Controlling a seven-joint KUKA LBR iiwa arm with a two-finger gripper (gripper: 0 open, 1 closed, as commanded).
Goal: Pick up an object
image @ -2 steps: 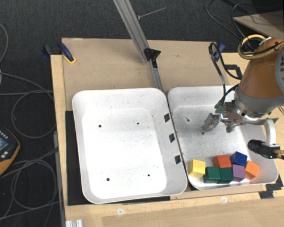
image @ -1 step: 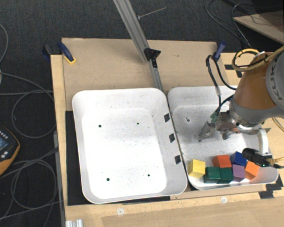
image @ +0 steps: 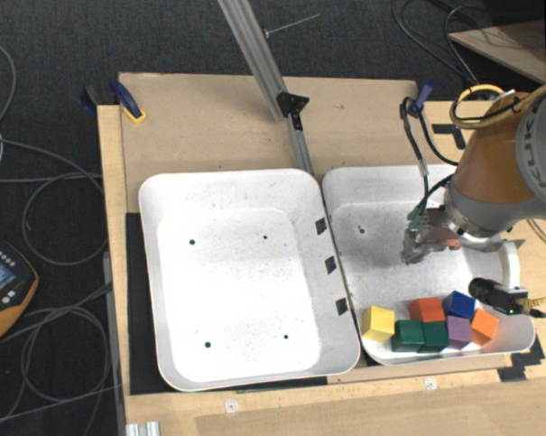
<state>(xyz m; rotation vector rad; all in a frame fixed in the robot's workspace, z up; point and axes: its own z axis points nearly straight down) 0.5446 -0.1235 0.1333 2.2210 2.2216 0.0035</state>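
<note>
Camera view: blocks bunched at near edge of right bin (image: 380, 194), probably slid or dropped there — yellow block (image: 380, 322), green block (image: 420, 334), red block (image: 430, 310), blue block (image: 459, 303), purple block (image: 459, 328), orange block (image: 484, 323). Left bin (image: 164, 208) beside it. Arm reaches in from right, wrist bent down; gripper (image: 417, 245) hangs over mid-bin, apart from blocks. Finger state: can't tell.
</note>
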